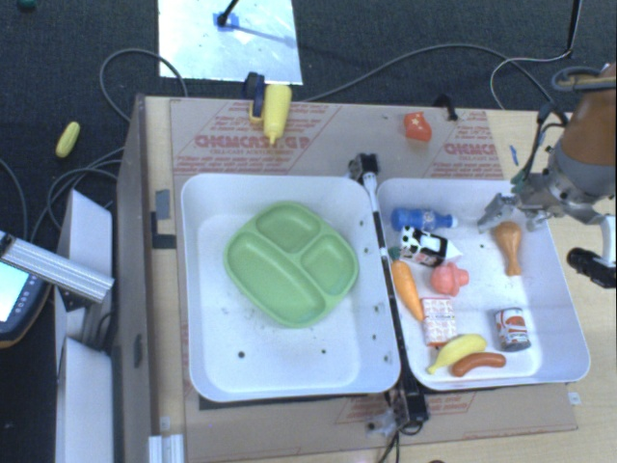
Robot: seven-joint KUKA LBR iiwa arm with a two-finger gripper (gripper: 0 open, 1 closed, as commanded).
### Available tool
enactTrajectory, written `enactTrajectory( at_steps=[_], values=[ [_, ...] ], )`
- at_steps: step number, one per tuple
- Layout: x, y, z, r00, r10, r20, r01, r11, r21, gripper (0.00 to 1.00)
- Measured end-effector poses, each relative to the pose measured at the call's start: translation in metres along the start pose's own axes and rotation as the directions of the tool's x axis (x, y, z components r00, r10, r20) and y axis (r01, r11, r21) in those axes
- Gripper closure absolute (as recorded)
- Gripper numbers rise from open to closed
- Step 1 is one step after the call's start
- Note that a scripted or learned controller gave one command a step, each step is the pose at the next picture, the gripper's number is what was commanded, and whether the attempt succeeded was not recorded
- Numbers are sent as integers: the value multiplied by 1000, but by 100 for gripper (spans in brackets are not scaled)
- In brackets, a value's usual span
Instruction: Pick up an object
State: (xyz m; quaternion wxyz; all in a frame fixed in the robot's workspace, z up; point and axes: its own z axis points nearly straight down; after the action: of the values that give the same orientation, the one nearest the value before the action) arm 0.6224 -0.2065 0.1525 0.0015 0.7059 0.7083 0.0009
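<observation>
My gripper (514, 212) hangs over the far right part of the right bin (564, 287), with its fingers (494, 208) spread open. Just below it lies a tan toy drumstick (508, 247), whose upper end sits under the gap between the fingers; I cannot tell whether they touch it. Also in this bin are a blue bottle (421, 219), a black-and-white cow toy (424, 247), a pink toy (448, 280), a carrot (407, 291), a red-and-white box (439, 319), a banana (455, 351), a sausage (478, 363) and a small can (513, 329).
The left bin (222, 355) holds a green divided plate (292, 263). A yellow bottle (275, 110) and an orange toy (416, 126) lie on the cardboard behind the bins. The grey arm (583, 152) comes in from the right.
</observation>
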Motion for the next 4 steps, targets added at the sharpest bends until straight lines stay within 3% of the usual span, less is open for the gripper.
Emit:
enactTrajectory(
  at_steps=[1,2,3,4],
  values=[
    [0,-5,5,1000,1,0,-1,1000,2,0],
    [1,-3,40,1000,0,0,0,1000,2,0],
    [0,-2,29,1000,-1,1,1,1000,-2,100],
    [0,-49,37,1000,3,0,-3,1000,2,100]
  ],
)
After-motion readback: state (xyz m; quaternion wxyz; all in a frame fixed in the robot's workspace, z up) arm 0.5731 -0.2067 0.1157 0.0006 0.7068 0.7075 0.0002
